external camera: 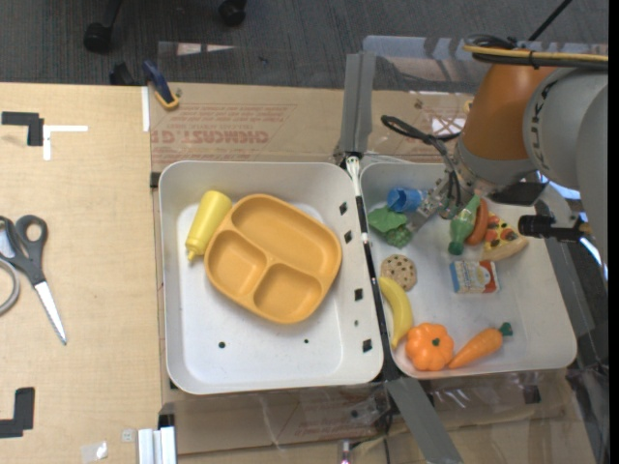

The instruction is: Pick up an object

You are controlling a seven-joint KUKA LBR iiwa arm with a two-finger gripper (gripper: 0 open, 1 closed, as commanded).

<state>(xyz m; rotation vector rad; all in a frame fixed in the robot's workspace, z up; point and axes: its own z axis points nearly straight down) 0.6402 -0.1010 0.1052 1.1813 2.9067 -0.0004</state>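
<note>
Dark carpet lies along the far edge, with one office-chair base (160,13) cut off at the top of the view. Light wood tabletop (77,259) to the left carries one pair of scissors (34,269), partly cut off at the left edge, and black tape corner marks.

Bins, count two, shallow, white, side by side.

Left bin (193,356): one yellow divided tray (274,257) with three compartments; one yellow mustard-type bottle (206,222) lying just beside the tray's far-left edge, touching it.

Right bin (542,336): one blue piece (404,200) and one green piece (388,224) at the far left, shapes hard to make out; one cookie (398,272); one banana (396,308) along the left wall; one small pumpkin (429,346) and one carrot (478,347) at the near side, the two touching; one small carton (473,276) mid-bin; one pizza slice (503,239), partly hidden; one green-and-orange item (467,224) standing just beside the pizza slice, identity unclear.

Arm: one, grey with an orange band (503,124), entering from the right and covering the bin's far-right corner. Gripper (440,201) sits low over the far part of the right bin, between the blue piece and the green-and-orange item. Whether the fingers are apart or together cannot be told; they blur into cables and clutter. No item is visibly held.
</note>
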